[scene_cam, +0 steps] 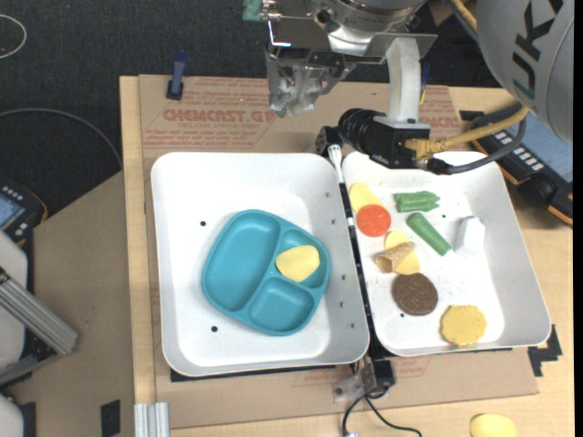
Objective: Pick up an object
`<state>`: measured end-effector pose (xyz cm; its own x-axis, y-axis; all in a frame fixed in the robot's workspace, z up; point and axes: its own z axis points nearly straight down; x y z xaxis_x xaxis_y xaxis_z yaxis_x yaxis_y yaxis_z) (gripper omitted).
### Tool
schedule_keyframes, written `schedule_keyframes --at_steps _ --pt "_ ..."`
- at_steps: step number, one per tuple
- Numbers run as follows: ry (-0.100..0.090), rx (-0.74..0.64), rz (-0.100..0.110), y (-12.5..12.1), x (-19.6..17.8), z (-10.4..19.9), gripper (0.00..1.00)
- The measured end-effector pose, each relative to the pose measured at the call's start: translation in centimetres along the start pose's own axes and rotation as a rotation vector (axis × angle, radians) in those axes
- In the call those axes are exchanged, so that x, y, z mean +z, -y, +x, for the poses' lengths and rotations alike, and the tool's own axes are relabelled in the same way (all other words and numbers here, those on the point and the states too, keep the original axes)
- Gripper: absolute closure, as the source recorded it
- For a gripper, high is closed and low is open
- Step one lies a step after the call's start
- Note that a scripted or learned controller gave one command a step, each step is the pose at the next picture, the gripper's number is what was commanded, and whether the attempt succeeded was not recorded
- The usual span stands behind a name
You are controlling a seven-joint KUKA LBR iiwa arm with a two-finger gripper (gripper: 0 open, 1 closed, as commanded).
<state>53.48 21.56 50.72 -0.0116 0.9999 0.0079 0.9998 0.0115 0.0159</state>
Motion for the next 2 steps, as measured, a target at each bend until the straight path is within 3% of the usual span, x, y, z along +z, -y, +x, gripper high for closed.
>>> schedule_keyframes --at_steps 1,2 --pt "0.015 0.012 0.034 3.5 17.8 0.8 1.00" --pt "0.007 0.010 0.013 3.1 15.8 0.9 1.00"
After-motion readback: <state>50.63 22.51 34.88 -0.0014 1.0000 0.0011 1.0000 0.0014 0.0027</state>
